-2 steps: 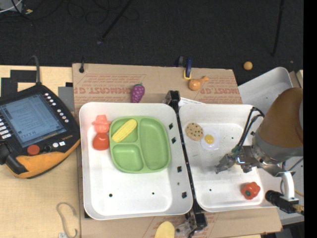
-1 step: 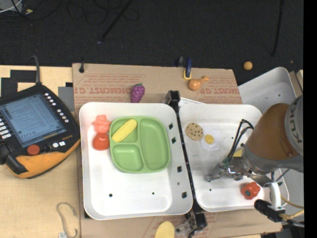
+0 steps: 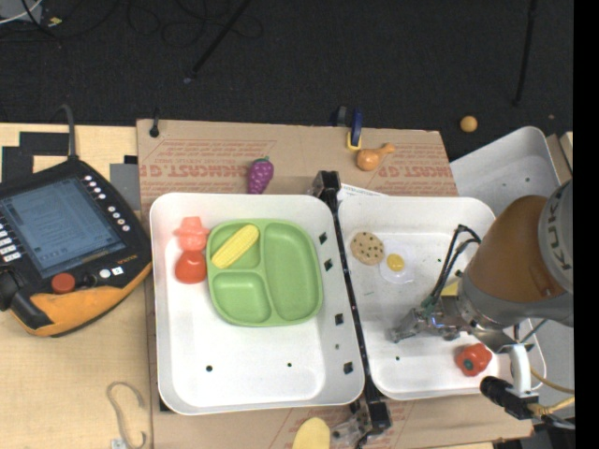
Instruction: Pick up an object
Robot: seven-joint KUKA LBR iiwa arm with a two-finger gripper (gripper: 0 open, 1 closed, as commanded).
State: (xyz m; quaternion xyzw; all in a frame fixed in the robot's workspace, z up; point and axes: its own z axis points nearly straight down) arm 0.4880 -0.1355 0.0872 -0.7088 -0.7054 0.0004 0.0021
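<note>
My gripper (image 3: 404, 331) is low in the right bin (image 3: 393, 382), reaching in from the right, its metal tip near the bin floor. Nothing shows between its fingers. A red tomato-like toy (image 3: 473, 358) lies just right of the gripper, beside the arm. Up and to the left of the gripper lie a chocolate-chip cookie (image 3: 367, 246) and a small yellow disc (image 3: 395, 263). In the left bin (image 3: 243, 382) sits a green divided plate (image 3: 264, 271) with a yellow corn cob (image 3: 232, 244) in one compartment. A pink and red toy (image 3: 191, 250) stands left of the plate.
A purple grape bunch (image 3: 260, 174) and an orange pear-like toy (image 3: 372, 156) lie on the cardboard behind the bins. A teach pendant (image 3: 65, 241) rests at the left. A yellow object (image 3: 311, 432) sits at the front edge. An orange ball (image 3: 468, 123) lies far back.
</note>
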